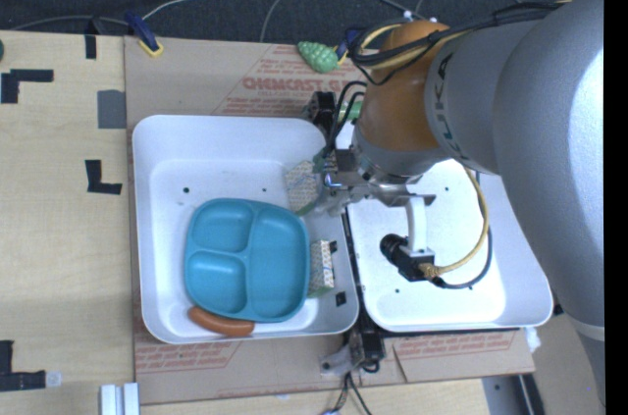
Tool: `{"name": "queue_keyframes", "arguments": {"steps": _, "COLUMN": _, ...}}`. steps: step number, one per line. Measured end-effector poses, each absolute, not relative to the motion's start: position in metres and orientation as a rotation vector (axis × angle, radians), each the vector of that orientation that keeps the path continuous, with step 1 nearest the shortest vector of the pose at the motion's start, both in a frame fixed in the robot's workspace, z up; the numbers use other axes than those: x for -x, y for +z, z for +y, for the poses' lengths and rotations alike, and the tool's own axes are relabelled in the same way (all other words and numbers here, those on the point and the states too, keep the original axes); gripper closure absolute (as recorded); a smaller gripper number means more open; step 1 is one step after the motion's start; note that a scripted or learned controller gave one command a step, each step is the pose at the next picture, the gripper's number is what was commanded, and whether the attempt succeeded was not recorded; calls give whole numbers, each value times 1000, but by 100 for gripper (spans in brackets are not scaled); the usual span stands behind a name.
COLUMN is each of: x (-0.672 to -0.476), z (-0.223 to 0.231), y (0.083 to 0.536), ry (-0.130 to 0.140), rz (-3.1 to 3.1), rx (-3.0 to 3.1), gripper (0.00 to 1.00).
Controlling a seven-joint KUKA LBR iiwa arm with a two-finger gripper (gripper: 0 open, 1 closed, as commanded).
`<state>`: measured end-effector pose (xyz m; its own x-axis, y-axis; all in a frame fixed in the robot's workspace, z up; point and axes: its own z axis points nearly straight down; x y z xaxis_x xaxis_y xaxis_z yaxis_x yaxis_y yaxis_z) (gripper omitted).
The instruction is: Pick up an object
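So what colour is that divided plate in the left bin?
Light blue; the divided plate shows best in the camera view.

blue plate [245,259] fills left bin [157,148].

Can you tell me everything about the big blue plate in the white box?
The blue plastic divided plate looks smooth and has rounded corners. Raised ridges split it into three sections. It lies flat and right side up in the left white bin, toward the near side. An orange sausage-shaped toy lies against its near edge, and a small patterned piece sits at its right edge.
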<state>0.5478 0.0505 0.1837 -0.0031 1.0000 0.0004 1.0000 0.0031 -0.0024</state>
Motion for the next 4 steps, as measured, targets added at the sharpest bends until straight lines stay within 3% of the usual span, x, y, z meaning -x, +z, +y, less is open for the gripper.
{"name": "queue_keyframes", "arguments": {"steps": 1, "x": -570, "z": -32, "y": 241, "ry": 2, "rz": -2222, "rx": 2224, "gripper": 100}}
{"name": "queue_keyframes", "arguments": {"steps": 2, "x": -575, "z": 18, "y": 183, "ry": 3, "rz": -2221, "rx": 2218, "gripper": 100}}
{"name": "queue_keyframes", "arguments": {"steps": 3, "x": -575, "z": 18, "y": 184, "ry": 2, "rz": -2222, "rx": 2219, "gripper": 0}}
{"name": "queue_keyframes", "arguments": {"steps": 4, "x": -512, "z": -19, "y": 184, "ry": 4, "rz": -2220, "rx": 2222, "gripper": 0}}
